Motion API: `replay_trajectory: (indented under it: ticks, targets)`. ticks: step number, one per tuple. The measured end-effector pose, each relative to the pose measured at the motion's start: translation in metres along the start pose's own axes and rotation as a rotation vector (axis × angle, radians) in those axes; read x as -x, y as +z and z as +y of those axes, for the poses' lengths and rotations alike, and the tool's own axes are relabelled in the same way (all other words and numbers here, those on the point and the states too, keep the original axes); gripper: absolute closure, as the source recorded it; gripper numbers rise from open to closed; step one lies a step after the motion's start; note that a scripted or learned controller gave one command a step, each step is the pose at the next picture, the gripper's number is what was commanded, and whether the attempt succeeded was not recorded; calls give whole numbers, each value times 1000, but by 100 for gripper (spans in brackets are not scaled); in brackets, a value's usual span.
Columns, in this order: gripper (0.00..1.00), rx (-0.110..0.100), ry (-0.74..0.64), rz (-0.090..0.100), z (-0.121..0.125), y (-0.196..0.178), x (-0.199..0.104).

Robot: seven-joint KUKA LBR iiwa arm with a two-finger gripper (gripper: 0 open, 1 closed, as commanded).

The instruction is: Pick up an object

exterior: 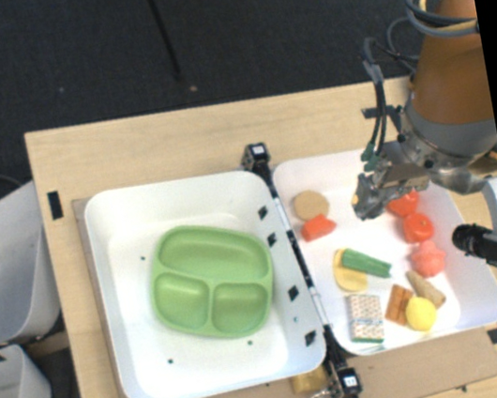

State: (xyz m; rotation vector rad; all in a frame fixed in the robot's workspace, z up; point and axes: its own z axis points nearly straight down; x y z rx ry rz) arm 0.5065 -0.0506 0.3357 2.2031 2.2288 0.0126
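Bench: pale wood, bearing two shallow white bins side by side.
Left bin: holds a green divided plate near its centre.
Right bin: crowded with small objects.
Arm: grey with an orange band, reaching in from three o'clock over the right bin's upper part.
Jaws: dark, low over the bin's twelve o'clock area; open or closed cannot be told.
Objects: tan round piece and red piece at ten o'clock; green stick on a yellow piece at centre; three red pieces at three o'clock; patterned packet and yellow ball at six o'clock.
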Motion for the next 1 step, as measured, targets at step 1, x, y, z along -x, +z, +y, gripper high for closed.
replay_trajectory:
  ticks: [1]
  targets:
    - [100,1,-5,4,-14,-91,-121]
